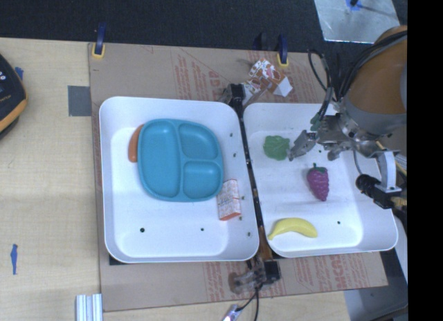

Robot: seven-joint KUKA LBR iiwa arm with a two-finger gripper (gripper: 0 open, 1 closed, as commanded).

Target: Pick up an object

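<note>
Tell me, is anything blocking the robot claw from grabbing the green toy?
No, nothing visible is. The gripper sits just right of the green toy in the right bin, with bare white floor between them.

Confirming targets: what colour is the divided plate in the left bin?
Light blue divided plate, clearest in the camera view.

Crumpled wrapper (266,76) lies on brown cardboard (173,77) beyond the bins; grey tape (79,100) sits left.
</note>
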